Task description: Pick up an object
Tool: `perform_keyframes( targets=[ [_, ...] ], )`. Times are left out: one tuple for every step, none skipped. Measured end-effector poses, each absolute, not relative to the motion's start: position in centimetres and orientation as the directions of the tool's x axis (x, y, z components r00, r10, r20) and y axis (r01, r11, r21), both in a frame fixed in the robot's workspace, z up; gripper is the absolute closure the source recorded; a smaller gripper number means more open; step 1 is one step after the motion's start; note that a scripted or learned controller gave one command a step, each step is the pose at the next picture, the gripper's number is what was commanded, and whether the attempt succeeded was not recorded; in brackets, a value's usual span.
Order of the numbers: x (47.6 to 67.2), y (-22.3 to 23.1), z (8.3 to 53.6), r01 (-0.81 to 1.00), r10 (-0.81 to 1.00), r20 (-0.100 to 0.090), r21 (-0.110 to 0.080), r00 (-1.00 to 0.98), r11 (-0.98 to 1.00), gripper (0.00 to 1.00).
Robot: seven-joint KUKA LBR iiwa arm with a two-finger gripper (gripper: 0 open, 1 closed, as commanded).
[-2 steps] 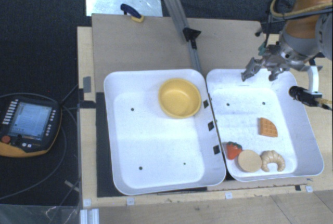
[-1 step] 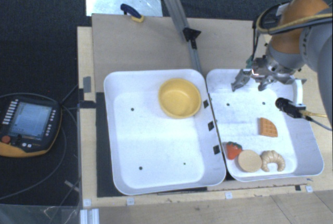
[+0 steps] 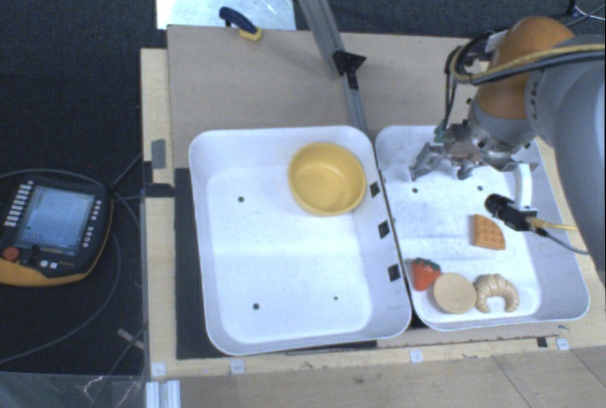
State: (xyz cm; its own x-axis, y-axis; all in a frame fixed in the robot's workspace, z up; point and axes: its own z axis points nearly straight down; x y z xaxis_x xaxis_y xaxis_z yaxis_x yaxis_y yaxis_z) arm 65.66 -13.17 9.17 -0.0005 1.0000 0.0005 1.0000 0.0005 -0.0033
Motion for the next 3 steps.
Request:
perform_keyframes(
  targets=[
    [65.8, -13.2, 10.5, 1.0, 1.0, -0.001, 0.003, -0.001, 0.001, 1.0],
    [66.4, -12.8, 15.0, 1.0, 1.0, -0.001, 0.005, -0.001, 0.001, 1.0],
    [66.5, -13.3, 19.4, 1.0, 1.0, -0.001, 0.005, 0.0, 0.0, 1.0]
  ],
)
